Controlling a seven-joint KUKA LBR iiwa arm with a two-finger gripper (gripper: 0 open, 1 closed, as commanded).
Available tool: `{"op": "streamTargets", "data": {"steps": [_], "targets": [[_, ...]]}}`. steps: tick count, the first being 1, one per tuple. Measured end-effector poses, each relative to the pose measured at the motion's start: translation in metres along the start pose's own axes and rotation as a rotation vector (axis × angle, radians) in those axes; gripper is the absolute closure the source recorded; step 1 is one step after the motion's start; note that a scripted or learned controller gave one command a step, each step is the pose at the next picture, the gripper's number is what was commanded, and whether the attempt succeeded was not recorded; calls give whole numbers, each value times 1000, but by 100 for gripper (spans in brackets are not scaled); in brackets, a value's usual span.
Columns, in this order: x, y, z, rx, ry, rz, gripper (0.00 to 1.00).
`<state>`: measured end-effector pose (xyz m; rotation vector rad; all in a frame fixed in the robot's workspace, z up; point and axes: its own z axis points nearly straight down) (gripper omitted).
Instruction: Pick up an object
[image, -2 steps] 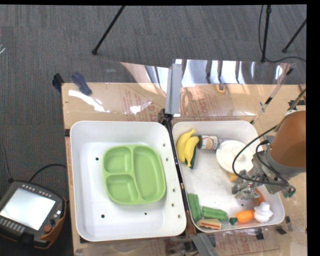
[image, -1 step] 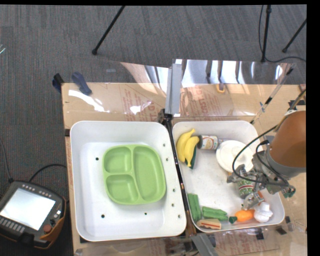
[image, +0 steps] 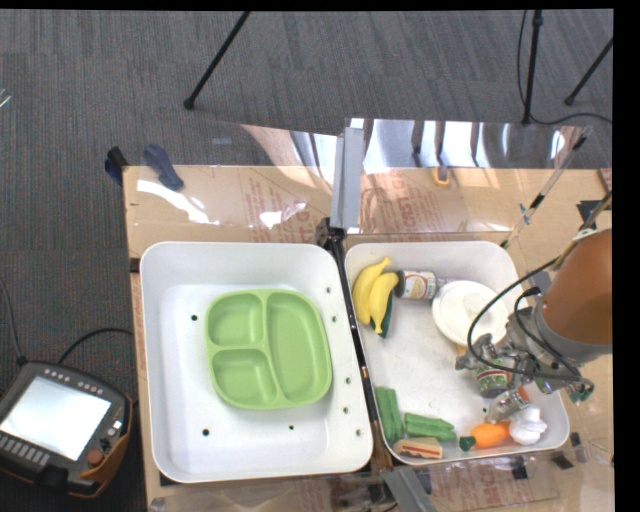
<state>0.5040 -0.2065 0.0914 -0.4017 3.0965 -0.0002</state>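
The camera view looks down on a brown surface (image: 240, 205) with two white bins side by side. The left bin (image: 170, 270) has a green plate (image: 268, 348) in it. The plate has three parts and lies flat near the middle of the bin.

The right bin (image: 420, 360) has many small things. Two yellow bananas (image: 375, 290) lie close together at the far left corner. Just beside them a small bottle (image: 420, 285) lies on its side. A round white plate (image: 462, 312) sits next to the bottle, near the far right side. Green bean-like pieces (image: 388, 410) lie along the near left side, and a little sandwich (image: 420, 448) lies at the near edge. An orange carrot (image: 488, 436) and a white thing (image: 528, 430) lie in the near right corner, touching each other.

The arm (image: 590, 290) comes in from the right, with its orange band above the right bin. The gripper (image: 505, 378) is low over the right side of the bin, between the white plate and the carrot. A small can (image: 493, 381) with a green and red label sits right under it. Wires and dark parts hide the fingers, so I cannot tell how far open they are or if they hold the can.
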Motion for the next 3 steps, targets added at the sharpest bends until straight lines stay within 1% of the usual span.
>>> {"op": "streamTargets", "data": {"steps": [1, 2, 3], "targets": [[-3, 0, 1, -3, 7, -32, 0], [-4, 2, -7, -5, 9, -36, 100], [-4, 2, -7, -5, 9, -36, 0]]}}
